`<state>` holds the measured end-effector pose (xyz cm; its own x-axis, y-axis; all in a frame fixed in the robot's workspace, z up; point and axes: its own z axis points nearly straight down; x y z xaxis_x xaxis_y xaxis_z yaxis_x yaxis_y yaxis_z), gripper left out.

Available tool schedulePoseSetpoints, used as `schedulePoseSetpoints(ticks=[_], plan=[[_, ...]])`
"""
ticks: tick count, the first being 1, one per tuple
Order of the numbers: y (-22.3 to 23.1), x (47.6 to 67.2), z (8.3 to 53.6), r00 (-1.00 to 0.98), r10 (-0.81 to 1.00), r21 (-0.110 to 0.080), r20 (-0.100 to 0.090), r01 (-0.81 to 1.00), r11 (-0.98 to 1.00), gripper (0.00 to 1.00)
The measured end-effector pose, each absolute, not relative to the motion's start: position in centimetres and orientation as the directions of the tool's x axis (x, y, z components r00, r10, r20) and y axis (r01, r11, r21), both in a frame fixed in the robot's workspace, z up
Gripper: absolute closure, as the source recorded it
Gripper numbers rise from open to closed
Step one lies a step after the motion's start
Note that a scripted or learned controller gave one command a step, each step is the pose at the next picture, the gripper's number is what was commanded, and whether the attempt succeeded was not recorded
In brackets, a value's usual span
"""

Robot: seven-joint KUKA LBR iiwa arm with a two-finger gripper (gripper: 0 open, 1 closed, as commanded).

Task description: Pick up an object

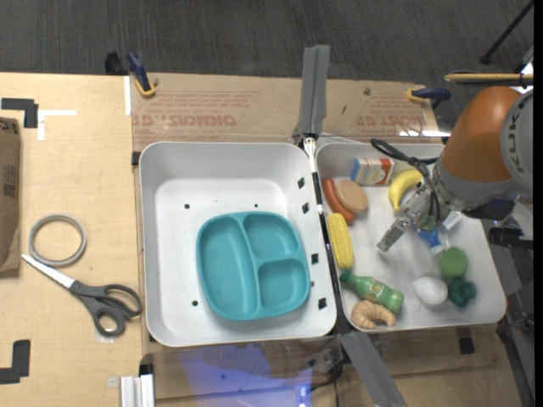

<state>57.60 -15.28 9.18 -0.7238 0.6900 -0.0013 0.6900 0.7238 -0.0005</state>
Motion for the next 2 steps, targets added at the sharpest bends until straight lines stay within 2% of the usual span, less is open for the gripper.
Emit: schedulePoseSetpoints(ticks=[1, 2], plan=[[-14.3, 63.7, 9.0, -0.694, 0.720, -0.006, 0.006, 0.720, 0.694, 0.00], [-14.3, 64.0, 10.2, -0.696, 0.718, -0.002, -0.005, 0.718, 0.696, 1.00]])
